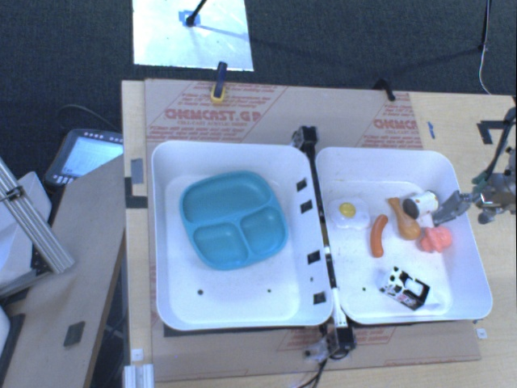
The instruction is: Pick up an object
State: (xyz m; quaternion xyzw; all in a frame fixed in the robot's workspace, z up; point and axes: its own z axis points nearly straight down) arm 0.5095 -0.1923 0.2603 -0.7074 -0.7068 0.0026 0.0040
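Observation:
The right bin (464,285) holds several toy items: a fried egg (347,212), an orange sausage (378,235), a tan drumstick-like piece (402,219), a white cylinder with a dark end (419,204), a pink lumpy piece (436,239) and a black-and-white block (405,288). My gripper (449,207) reaches in from the right edge, low over the bin's right side. It sits just right of the white cylinder and just above the pink piece. Nothing is seen lifted off the bin floor.
The left bin (174,297) holds a blue three-compartment plate (234,219). A black hinged divider (317,233) runs between the bins. A yellow clamp (219,87) sits at the bench's back edge, and a tablet (85,158) lies off to the left.

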